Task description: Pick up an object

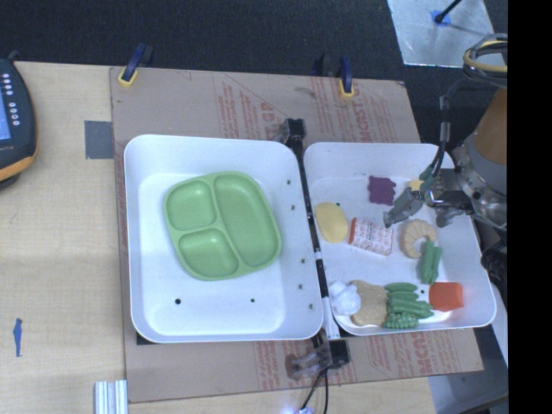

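My gripper [424, 214] hangs over the right side of the right bin [345, 157], its two dark fingers spread open and nothing between them. Just below it lies a tan ring-shaped pastry [416, 236] with a green pod [429, 262] against its right side. A purple block [380, 188] sits to the gripper's left. Further left are a yellow lemon [331, 222] and a white-and-red packet [371, 236]. Along the bin's front edge lie a white lump [344, 297], a tan biscuit [369, 304], green pea pods [405, 305] and an orange block [446, 296].
The left bin [147, 300] holds a green divided plate [222, 224]. A black hinge strip [307, 222] runs between the bins. Blue clamps [346, 78] hold the cardboard sheet at the back. A handheld controller [13, 119] lies at the far left.
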Motion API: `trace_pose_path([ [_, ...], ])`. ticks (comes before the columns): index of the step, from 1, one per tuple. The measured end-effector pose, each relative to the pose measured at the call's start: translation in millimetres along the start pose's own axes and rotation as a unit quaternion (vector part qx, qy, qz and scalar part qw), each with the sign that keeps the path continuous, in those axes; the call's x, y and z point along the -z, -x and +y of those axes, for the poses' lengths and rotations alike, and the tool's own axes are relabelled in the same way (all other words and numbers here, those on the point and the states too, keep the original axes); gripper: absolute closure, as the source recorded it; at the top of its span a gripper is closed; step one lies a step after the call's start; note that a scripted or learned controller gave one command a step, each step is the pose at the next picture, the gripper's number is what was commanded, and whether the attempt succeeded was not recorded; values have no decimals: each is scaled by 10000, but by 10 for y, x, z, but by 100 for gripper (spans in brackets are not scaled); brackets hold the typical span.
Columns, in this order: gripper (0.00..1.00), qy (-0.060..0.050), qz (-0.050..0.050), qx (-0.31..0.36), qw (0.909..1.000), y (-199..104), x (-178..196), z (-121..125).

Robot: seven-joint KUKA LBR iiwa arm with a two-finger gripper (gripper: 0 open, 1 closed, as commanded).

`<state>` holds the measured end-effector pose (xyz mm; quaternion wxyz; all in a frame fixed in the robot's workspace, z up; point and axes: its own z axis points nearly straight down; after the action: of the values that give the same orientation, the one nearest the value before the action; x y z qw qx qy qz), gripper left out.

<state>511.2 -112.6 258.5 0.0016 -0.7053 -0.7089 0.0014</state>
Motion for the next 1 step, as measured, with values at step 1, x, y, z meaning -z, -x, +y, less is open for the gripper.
trace_pose_path([
  [1, 0, 3, -18, -3, 10000, 374, -782, 647],
])
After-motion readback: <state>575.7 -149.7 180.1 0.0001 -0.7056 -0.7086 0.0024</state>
